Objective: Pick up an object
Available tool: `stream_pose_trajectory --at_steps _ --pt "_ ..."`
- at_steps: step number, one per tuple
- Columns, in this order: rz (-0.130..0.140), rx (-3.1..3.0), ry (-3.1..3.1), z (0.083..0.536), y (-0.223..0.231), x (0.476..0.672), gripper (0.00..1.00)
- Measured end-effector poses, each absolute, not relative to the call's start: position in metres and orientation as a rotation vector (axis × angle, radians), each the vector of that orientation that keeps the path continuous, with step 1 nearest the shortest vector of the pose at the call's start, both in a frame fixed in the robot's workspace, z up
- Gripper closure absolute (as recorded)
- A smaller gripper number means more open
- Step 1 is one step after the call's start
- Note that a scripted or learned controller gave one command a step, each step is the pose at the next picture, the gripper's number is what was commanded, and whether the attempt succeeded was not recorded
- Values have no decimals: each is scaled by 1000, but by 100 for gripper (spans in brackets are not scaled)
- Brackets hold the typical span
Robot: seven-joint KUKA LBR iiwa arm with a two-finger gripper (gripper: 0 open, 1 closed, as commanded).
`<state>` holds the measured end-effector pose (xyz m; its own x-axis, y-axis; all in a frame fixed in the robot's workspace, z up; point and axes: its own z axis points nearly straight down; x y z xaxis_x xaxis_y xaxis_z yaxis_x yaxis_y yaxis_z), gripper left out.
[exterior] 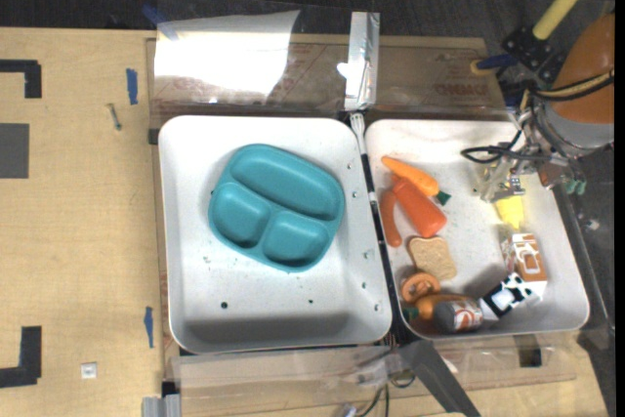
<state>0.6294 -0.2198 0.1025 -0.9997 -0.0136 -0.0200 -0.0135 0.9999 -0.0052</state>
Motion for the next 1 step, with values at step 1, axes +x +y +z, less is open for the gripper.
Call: stream_pose_trajectory --at_steps 1 --pt "-7 -22 3123 101 -219 629 0"
